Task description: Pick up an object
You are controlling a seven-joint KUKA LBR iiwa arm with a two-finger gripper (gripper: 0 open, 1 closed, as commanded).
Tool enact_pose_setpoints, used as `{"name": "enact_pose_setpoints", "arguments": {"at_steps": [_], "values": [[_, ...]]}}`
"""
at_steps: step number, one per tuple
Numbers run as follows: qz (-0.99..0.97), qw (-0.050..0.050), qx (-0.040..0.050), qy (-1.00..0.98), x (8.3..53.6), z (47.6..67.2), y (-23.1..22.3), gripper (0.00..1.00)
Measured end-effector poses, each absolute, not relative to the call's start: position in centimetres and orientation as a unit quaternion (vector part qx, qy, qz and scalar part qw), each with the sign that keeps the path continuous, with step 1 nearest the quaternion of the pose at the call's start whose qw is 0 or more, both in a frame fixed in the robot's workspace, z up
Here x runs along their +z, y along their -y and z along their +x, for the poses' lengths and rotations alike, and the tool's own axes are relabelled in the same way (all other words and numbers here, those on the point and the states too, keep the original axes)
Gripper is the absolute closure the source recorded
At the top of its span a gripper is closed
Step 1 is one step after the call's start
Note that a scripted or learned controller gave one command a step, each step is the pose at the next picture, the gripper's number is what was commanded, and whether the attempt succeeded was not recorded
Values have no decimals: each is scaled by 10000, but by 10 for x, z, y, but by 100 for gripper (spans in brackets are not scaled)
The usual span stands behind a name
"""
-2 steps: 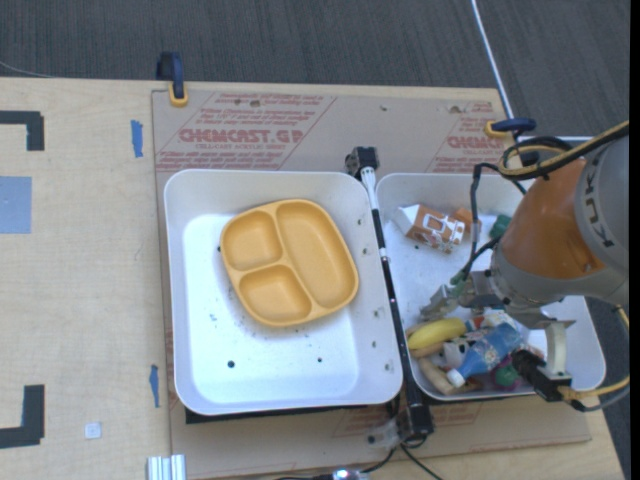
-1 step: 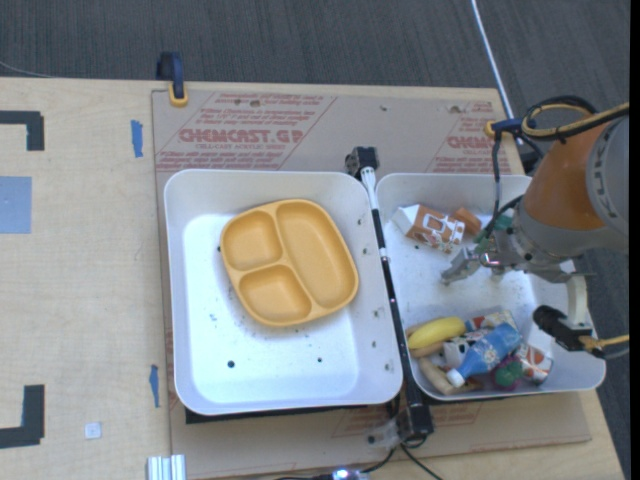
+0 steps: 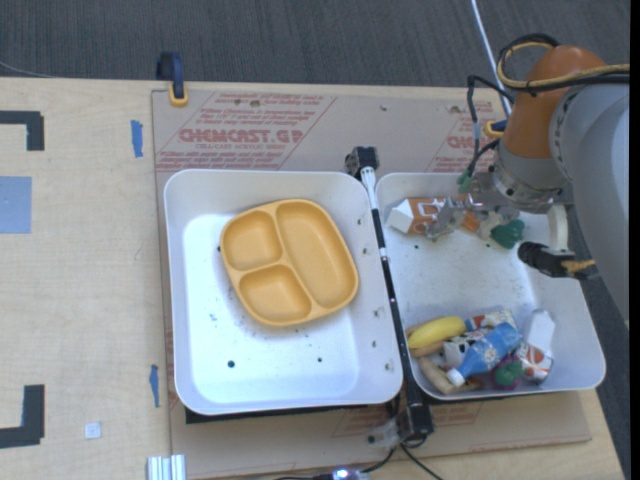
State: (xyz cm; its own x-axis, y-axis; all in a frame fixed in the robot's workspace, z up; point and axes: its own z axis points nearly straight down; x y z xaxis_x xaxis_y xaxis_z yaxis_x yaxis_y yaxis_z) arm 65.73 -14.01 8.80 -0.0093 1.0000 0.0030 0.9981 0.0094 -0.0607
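Note:
My gripper [image 3: 452, 220] hangs low over the far part of the right bin [image 3: 590, 353], reaching in from the right. A small white and orange carton [image 3: 412, 212] lies just left of it, touching or nearly touching its tip. Just right of the gripper sits a green object [image 3: 508, 233]. At the near end of the same bin is a pile: a yellow banana [image 3: 436, 333], a blue packet [image 3: 490, 347], a white bottle [image 3: 540, 332] and several small items.
The left bin [image 3: 190, 298] holds a yellow three-section plate [image 3: 288, 262]. A black-tipped white rod [image 3: 366, 173] lies along the ridge between the bins. Bare white floor lies mid right bin.

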Motion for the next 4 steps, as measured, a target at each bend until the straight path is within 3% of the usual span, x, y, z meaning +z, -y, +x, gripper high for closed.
{"name": "enact_pose_setpoints", "arguments": {"at_steps": [1,4], "values": [[-6992,290,114,7143,89,660,158,0],[-6969,317,80,7164,89,662,165,0]]}}
